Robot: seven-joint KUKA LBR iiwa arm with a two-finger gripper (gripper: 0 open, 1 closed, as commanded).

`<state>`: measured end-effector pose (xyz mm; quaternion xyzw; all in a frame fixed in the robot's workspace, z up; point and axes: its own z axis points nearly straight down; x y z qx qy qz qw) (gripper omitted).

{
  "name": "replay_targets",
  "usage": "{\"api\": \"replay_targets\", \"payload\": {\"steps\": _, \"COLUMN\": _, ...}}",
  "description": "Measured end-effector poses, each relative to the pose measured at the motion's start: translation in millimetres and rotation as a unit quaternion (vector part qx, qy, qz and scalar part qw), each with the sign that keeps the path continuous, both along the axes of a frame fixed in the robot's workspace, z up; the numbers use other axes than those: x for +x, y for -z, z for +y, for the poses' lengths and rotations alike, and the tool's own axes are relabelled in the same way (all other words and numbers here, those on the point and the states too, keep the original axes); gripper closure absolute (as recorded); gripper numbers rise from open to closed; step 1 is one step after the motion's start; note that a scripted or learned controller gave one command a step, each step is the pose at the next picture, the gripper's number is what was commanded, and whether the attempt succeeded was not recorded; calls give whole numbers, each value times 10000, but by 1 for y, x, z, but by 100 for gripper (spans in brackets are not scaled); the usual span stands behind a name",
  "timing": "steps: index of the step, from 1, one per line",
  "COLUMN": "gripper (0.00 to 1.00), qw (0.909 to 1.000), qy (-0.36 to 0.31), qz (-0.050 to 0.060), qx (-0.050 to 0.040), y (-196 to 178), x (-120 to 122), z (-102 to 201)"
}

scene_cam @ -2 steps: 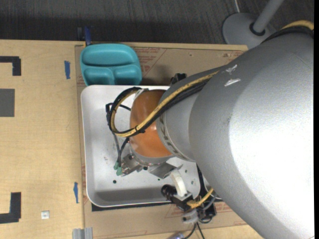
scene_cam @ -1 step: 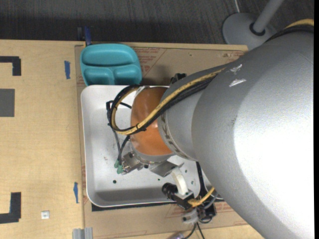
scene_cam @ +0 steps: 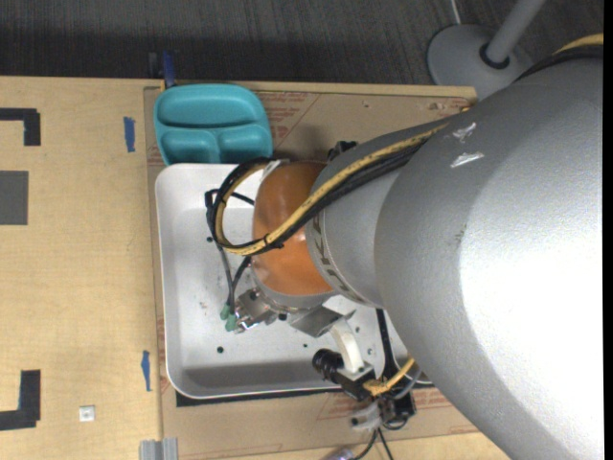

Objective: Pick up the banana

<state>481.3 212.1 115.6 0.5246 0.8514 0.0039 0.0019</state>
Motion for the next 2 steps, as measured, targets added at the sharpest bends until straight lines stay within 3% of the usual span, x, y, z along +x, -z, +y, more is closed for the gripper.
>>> {"api": "replay_targets", "payload": {"steps": 2, "gripper": 100, "qw": 10000, "qy": 4, "qz": -21, "qx": 4, "y": -19, "x": 1, "z": 0}}
